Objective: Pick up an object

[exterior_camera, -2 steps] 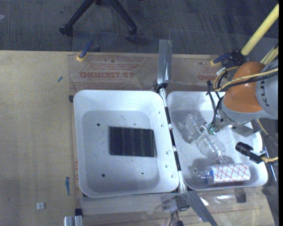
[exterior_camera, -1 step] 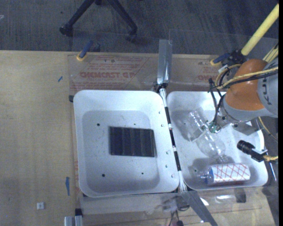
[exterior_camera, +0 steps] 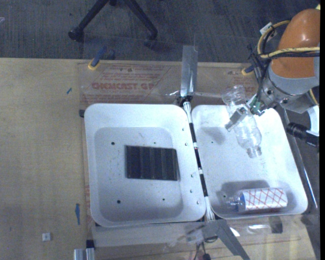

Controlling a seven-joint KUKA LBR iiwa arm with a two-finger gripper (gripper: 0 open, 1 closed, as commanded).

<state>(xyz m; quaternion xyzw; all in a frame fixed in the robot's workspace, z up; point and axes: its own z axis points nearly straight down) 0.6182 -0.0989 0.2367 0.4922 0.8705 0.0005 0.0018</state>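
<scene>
- The clear plastic bottle [exterior_camera: 242,121] hangs tilted over the far part of the right-hand bin [exterior_camera: 292,157], its cap end pointing down toward the bin floor and its wider end up near the bin's far rim.
- The end effector [exterior_camera: 242,114] reaches in from the right and sits right at the bottle's middle; its fingers look closed on the clear bottle, one pale finger lying across the see-through body.
- Above it the grey wrist and the orange band of the arm [exterior_camera: 299,45] fill the upper right corner, with yellow and black cables looping beside them.
- At the near end of the same bin lies a second object, a tube with a red-and-white criss-cross wrap [exterior_camera: 261,198], on its side along the near wall, well apart from the bottle.
- The left-hand bin [exterior_camera: 101,122] sits just beside the right one, the two rims meeting along a dark seam; a dark ribbed rectangular pad [exterior_camera: 152,163] lies flat in the middle of its floor.
- Both bins rest on the wooden table [exterior_camera: 35,152]; a clear sheet with faint red lettering [exterior_camera: 124,84] lies under their far edge.
- Past the table, the black legs of a stand [exterior_camera: 114,15] spread on the dark floor.
</scene>
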